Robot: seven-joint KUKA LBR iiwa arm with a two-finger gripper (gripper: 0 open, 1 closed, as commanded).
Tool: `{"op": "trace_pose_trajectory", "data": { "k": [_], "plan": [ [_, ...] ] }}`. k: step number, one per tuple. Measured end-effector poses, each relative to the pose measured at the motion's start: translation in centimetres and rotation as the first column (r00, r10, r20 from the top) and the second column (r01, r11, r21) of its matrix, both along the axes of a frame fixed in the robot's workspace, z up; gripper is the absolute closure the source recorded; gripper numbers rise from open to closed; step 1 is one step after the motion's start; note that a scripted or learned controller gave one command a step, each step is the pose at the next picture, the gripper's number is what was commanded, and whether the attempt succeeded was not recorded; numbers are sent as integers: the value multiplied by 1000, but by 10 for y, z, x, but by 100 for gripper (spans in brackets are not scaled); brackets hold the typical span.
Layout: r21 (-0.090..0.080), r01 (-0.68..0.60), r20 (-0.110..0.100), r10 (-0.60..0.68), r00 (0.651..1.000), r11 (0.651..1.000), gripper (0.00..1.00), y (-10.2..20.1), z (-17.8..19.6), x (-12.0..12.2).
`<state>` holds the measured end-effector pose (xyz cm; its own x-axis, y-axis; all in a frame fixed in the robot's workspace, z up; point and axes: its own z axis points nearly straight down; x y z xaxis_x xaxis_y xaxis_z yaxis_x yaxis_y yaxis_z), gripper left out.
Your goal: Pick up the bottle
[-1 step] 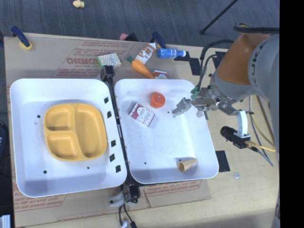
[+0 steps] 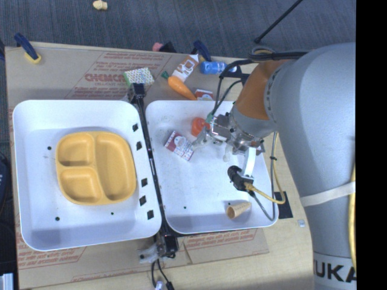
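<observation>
Grey arm leans over the right bin (image 2: 181, 222), its fingers (image 2: 205, 133) low beside a small orange object (image 2: 199, 125); whether they are open cannot be told. Nothing is lifted yet. The bottle (image 2: 183, 69) lies well beyond them, outside the bin on the worktop (image 2: 91, 71).

Two bins (image 2: 36, 116) — plain white. Divided plate (image 2: 95, 167) — yellow. Packet (image 2: 179, 145) at the right bin's 10 o'clock — red and white print. Round item (image 2: 199, 125) — orange-red. Cone (image 2: 237, 209) at 5 o'clock — tan. Arm (image 2: 314, 119) — grey, orange band. Table (image 2: 78, 71) — tan cardboard, red lettering.
</observation>
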<state>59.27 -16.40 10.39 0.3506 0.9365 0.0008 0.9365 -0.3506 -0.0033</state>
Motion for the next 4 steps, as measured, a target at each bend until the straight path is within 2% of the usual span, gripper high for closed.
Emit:
{"op": "trace_pose_trajectory", "data": {
  "k": [1, 2, 3, 4],
  "plan": [
    [2, -6, -3, 6, 1000, 1000, 100, 1, 10, 0],
    [0, 176, -5, -176, 984, 984, 100, 68, 20, -33],
    [0, 72, -1, -72, 997, 997, 100, 148, 111, -60],
    [-1, 94, -5, -94, 996, 996, 100, 164, 87, -114]
  ]
}}
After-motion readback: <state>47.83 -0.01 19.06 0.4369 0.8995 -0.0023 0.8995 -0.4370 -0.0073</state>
